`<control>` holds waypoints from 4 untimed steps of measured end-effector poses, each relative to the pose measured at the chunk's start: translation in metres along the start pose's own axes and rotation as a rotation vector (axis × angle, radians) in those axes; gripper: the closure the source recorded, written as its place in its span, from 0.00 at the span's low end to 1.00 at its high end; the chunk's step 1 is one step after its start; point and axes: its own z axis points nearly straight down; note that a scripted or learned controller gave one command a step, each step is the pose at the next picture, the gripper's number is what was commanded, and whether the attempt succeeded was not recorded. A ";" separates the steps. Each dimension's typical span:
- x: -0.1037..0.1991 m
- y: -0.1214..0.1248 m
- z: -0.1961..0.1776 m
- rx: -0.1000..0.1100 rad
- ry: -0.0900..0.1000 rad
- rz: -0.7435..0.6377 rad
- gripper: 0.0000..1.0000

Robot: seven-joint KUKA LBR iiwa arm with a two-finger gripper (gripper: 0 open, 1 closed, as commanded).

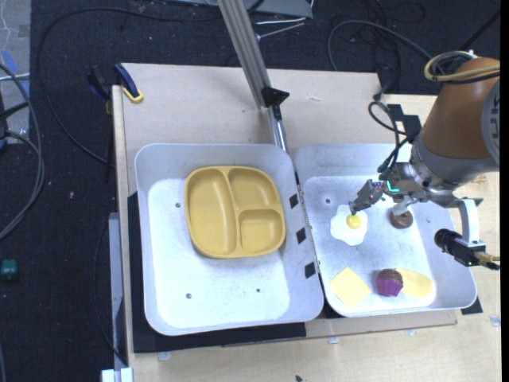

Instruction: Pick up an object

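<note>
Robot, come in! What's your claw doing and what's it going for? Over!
Gripper low in right bin, above fried egg toy. Nothing held. Purple toy and yellow slice nearby, not blocking.

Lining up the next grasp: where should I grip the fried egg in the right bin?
Take the fried egg from above, across its raised yolk. It lies flat, so its thin white rim probably gives little purchase. The gripper hovers just beside it.

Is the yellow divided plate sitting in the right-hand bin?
No, the yellow divided plate lies in the left bin, apart from the toy food.
</note>
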 end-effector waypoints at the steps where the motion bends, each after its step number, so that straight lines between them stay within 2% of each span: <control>1: 0.000 0.001 -0.001 -0.002 0.000 0.000 0.00; 3: 0.006 0.009 0.105 0.001 -0.001 0.002 0.00; 4: 0.006 0.010 0.091 -0.005 -0.002 0.002 1.00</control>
